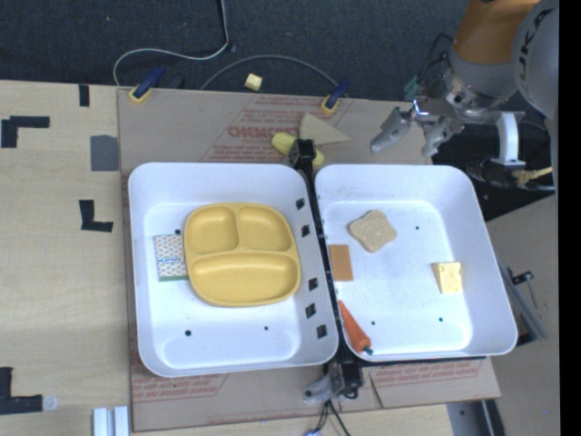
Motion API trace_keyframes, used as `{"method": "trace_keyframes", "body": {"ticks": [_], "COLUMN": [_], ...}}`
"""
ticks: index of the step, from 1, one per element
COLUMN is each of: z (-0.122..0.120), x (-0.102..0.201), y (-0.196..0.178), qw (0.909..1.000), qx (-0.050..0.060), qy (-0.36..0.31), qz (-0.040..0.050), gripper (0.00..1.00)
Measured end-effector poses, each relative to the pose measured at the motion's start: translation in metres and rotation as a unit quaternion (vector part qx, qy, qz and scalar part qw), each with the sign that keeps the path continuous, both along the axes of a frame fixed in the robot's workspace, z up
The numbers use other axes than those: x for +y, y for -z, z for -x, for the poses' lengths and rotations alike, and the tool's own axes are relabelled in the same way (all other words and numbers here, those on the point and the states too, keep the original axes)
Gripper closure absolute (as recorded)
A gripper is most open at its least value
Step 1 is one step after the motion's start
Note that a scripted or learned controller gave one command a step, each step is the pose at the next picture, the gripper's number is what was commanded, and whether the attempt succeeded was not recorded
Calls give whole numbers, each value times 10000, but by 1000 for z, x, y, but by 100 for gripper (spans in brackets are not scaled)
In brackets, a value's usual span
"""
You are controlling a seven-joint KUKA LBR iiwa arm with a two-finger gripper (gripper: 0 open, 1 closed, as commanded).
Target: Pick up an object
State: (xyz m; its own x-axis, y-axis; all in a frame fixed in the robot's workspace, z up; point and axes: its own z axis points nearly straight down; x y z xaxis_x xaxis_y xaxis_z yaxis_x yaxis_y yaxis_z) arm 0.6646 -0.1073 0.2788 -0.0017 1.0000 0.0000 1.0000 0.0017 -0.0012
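In the right bin lie a tan bread slice [372,232], a yellow cheese block [447,277] and a carrot [354,329].

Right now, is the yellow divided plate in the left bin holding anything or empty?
Empty. The yellow divided plate lies flat in the left bin, and all three compartments show bare yellow. A small patterned packet lies at its left edge, outside it.

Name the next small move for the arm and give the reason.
Probably bring the pincer forward and down toward the tan bread-slice-shaped piece. The pincer sits above the right white bin's far rim, open and holding nothing, and that piece lies nearest.
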Motion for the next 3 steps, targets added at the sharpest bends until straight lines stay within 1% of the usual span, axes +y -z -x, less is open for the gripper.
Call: {"method": "trace_keyframes", "body": {"ticks": [1, 2, 3], "z": [58, 26, 23], "x": [-5, -12, -13], "y": [112, 196, 177], "qw": [10000, 10000, 10000], "qx": [70, -20, -83], "qy": [14, -2, -2], "qz": [-9, 22, 38], "gripper": [0, 0, 100]}}
